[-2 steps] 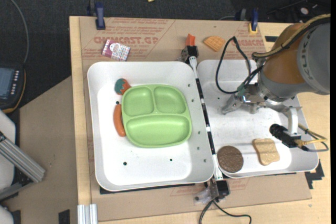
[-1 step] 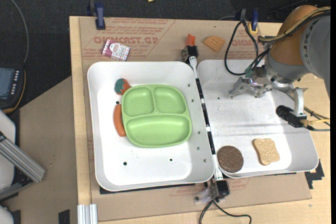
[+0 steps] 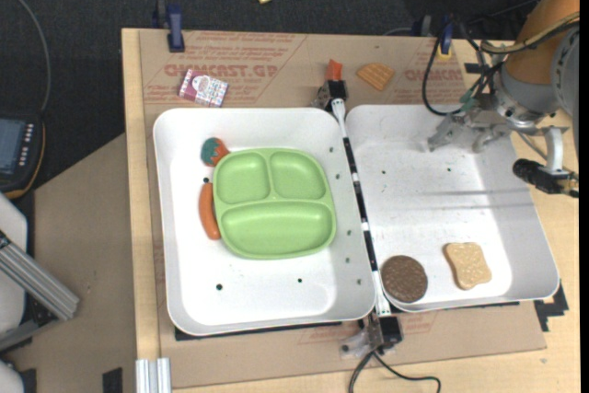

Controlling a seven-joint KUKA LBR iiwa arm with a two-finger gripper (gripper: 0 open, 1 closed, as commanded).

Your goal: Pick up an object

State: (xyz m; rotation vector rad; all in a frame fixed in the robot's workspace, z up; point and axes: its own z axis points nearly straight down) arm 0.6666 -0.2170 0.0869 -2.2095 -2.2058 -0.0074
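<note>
Now, operator, your scene reads as follows, with places given relative to the green plate:

Green plate [image 3: 273, 202]: you see it lying flat in the left bin [image 3: 184, 290], three compartments, all bare.

Sausage [image 3: 209, 210]: an orange-red piece, lying lengthwise against the plate's left edge, touching it or nearly so.

Round toy [image 3: 213, 150]: a small teal and red-orange piece, just beside the plate's upper left corner.

Right bin [image 3: 442, 198]: it sits directly right of the plate's bin, the two rims meeting along a dark seam.

Brown disc [image 3: 404, 278]: a cookie-like round, right of and below the plate, in the right bin's lower left corner, close to the seam.

Toast piece [image 3: 467, 264]: a tan slice, farther right of the plate than the disc, near the right bin's lower rim, apart from the disc.

Claw [image 3: 457, 135]: you find it well right of and a little above the plate, over the right bin's upper part, grey fingers splayed apart and released, nothing between them.

Arm [image 3: 543, 60]: grey with an orange band, it enters beyond the claw, far right of the plate.

Cracker [image 3: 375, 75]: on the bench [image 3: 276, 69] above and right of the plate, outside both bins.

Small packet [image 3: 203, 87]: pink and white, on the bench above and left of the plate.
</note>
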